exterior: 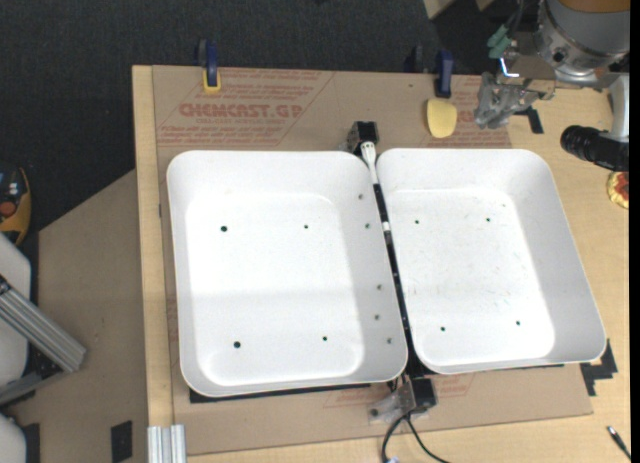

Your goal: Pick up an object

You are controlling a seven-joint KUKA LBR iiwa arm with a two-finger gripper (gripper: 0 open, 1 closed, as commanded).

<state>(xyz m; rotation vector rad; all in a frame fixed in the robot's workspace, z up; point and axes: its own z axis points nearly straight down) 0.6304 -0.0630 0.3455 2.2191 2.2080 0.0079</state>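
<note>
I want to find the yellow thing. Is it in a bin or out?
Out. The yellow object lies on the brown board behind the right bin, beside the gripper.

Grey KUKA arm (585, 11) at upper right, rounded and smooth, with a broad orange band above the wrist. Below the band, a pale grey ring-shaped wrist flange with a lighter rim. Further down, a cluttered metallic gripper (497, 106) of silvery brackets and thin finger parts, with a small teal fitting and a blue-lit spot beside it.
</note>
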